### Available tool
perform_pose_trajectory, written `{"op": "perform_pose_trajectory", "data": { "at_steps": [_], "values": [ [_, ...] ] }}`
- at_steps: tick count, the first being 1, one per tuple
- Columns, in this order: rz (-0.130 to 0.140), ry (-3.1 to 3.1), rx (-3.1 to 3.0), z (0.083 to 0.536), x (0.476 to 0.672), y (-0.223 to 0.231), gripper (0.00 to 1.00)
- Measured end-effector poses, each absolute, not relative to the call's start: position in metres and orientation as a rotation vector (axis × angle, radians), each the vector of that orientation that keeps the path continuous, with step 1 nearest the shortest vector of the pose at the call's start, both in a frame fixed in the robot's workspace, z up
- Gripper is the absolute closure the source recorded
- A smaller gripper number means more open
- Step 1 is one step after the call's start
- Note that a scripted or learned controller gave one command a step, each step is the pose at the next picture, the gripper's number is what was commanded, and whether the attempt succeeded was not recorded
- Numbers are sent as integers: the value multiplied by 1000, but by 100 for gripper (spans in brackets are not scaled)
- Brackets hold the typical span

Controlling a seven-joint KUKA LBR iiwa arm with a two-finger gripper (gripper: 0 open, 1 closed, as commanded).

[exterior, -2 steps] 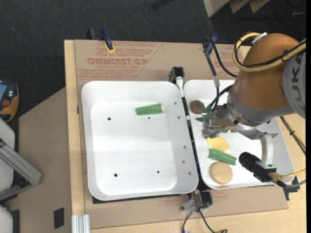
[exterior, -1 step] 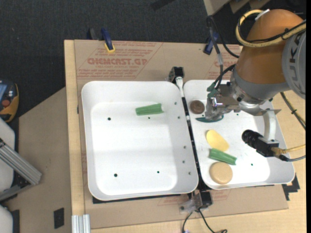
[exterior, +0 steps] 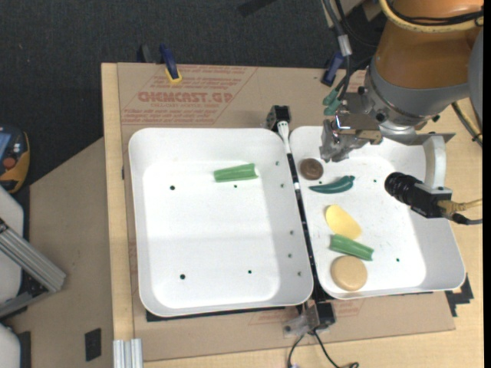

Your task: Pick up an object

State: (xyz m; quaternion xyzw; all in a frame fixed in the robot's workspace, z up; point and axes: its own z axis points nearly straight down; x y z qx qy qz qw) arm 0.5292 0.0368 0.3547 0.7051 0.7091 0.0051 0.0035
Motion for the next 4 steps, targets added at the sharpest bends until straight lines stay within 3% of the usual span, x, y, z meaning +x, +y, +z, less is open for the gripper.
{"op": "perform_pose_trajectory", "data": {
  "at_steps": [1, 2, 3, 4],
  "values": [
    [-8, 2224, 2227, 311, 486, 33, 100],
    [31, 2221, 2205, 492, 517, 95, 100],
    [-15, 2224, 2226, 383, 547, 100, 100],
    [-11, 2221, 2231, 342, 489, 64, 100]
  ]
}}
